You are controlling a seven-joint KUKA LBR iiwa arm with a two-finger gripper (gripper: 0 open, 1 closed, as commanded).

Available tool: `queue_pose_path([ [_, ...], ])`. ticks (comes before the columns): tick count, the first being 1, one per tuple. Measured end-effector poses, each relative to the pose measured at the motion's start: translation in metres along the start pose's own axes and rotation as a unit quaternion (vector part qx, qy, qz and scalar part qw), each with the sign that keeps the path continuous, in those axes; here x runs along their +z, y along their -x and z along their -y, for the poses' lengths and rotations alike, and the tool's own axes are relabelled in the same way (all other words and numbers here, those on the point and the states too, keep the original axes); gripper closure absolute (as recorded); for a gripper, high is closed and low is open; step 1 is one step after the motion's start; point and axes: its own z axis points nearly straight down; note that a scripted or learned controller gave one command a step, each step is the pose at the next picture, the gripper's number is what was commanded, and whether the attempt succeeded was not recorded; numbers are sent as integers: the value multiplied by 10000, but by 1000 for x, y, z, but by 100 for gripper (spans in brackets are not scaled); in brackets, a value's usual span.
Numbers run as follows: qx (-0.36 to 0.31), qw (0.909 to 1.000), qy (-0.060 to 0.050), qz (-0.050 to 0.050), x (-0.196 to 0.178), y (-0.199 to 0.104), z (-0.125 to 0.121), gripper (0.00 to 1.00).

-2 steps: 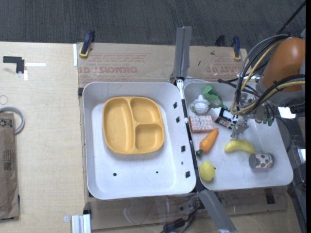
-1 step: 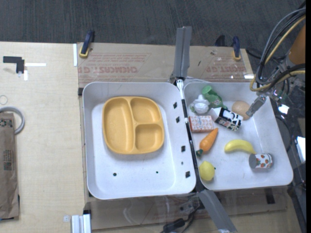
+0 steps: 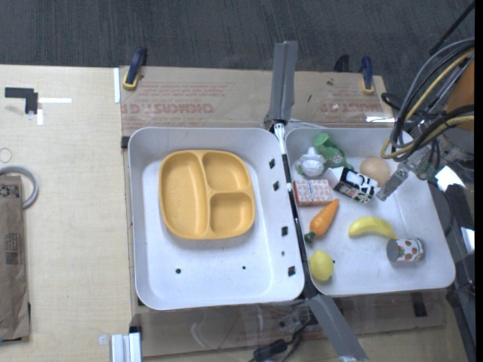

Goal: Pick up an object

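The right bin [image 3: 441, 277] holds several small objects: a banana [image 3: 372, 227], a carrot [image 3: 324, 217], a lemon [image 3: 321, 265], a small printed can [image 3: 406, 250], a pink box [image 3: 312, 192], a black-and-white toy [image 3: 355, 184], a beige rounded piece [image 3: 375, 168], a white piece [image 3: 311, 164] and a green item [image 3: 329, 146]. My gripper [image 3: 394, 182] reaches in from the right edge. It is low over the bin's right side, just right of the black-and-white toy and below the beige piece. I see nothing held in it.
The left bin [image 3: 143, 225] carries a yellow divided plate [image 3: 206, 194]. A grey divider [image 3: 284, 89] runs between the bins at the back. Cables [image 3: 426, 89] hang by the arm at the right. A brown paper bag [image 3: 11, 247] lies at the bench's far left.
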Motion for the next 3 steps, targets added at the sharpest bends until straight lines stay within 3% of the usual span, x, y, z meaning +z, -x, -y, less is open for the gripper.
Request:
queue_pose_path([
  [1, -1214, 9926, 22, 69, 57, 8, -11, 0],
  [2, -1642, 9864, 7, 24, -16, 48, -40, 0],
  [3, -2675, 9635, 27, 93, 44, 30, -46, 0],
])
